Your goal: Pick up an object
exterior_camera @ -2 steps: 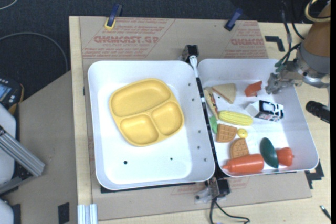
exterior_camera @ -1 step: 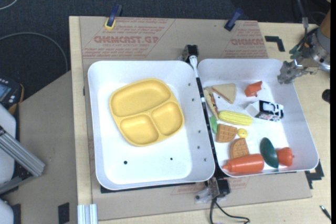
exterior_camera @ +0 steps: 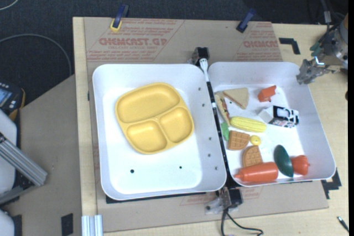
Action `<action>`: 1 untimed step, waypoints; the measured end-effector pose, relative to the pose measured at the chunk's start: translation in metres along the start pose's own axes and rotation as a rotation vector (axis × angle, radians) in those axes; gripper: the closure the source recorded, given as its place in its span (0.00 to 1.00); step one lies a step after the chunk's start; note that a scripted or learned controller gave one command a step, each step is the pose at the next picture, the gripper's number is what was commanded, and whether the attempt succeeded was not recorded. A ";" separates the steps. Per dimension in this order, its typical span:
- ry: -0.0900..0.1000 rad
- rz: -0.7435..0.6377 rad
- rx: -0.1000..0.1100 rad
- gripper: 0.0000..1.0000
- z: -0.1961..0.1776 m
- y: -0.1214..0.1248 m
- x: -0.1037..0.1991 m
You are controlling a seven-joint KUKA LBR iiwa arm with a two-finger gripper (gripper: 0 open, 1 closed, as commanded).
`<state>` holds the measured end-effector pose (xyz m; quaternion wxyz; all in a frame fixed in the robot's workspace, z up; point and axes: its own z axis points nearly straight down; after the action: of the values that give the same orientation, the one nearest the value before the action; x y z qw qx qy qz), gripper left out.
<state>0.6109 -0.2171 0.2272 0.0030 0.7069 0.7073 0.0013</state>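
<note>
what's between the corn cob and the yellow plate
In the camera view, between the corn cob and the yellow plate run the bins' adjoining rims, with bare white floor on the plate's side.

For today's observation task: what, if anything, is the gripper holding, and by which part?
Nothing. The gripper sits over the right bin's upper right rim, apart from the toy food.

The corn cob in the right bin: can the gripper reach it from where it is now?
Probably yes. The corn cob lies on top, uncovered, mid-bin, and the gripper hangs at the right bin's upper right edge with nothing between. The waffle touching it could hinder a clean grasp.
</note>
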 end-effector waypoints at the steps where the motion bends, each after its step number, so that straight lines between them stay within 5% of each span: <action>1: 0.005 -0.005 0.008 1.00 0.000 -0.011 0.063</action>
<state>0.5999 -0.1539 0.2268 -0.0017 0.7050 0.7093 0.0004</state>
